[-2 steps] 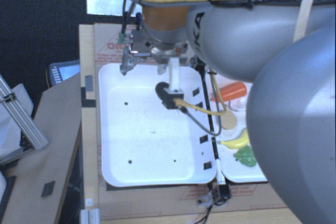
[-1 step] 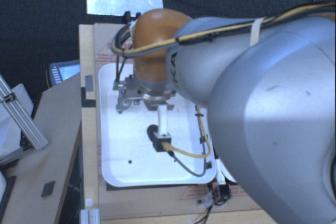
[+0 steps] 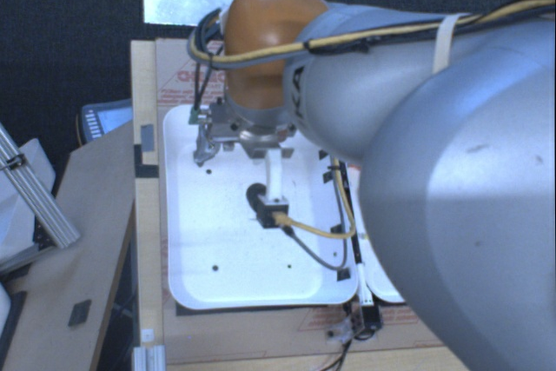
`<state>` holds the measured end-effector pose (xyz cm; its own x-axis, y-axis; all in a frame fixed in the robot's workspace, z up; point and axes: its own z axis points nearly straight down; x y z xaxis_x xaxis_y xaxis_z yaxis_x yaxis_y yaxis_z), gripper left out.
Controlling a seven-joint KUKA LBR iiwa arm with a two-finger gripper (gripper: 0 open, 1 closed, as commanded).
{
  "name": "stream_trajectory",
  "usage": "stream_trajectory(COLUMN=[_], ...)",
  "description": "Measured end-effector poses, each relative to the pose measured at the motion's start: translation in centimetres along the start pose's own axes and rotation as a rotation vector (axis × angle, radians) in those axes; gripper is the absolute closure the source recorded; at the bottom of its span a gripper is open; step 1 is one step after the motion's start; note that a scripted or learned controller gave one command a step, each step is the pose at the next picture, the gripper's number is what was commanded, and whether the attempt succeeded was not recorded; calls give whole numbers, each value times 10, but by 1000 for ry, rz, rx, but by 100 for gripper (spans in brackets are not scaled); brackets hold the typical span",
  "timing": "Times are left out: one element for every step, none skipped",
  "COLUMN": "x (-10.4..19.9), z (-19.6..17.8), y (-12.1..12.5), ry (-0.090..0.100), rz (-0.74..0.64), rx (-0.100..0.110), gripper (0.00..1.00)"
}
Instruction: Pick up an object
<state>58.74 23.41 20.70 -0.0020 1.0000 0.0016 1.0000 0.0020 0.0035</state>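
Note:
My gripper (image 3: 207, 145) hangs below the orange wrist band (image 3: 261, 30), over the far left part of the left white bin (image 3: 217, 239). It sits low, close to the bin floor. The wrist and the arm's bulk hide what lies directly under it. The bare floor of the left bin carries a few small dark specks (image 3: 215, 267). The grey arm (image 3: 452, 152) covers nearly all of the right bin, of which a sliver of the near rim (image 3: 387, 295) is in sight, so its contents are hidden.
A yellow cable and black cables (image 3: 343, 226) trail down the divide between the bins. A cardboard sheet (image 3: 174, 74) lies under the bins. To the left stand a wooden bench edge (image 3: 95, 213) and an aluminium rail (image 3: 39, 200).

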Motion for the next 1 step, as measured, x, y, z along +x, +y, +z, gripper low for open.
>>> stream_trajectory(x=[-9], z=[-185], y=[15], ry=[5], rz=[-2], rx=[-16], gripper=[0])
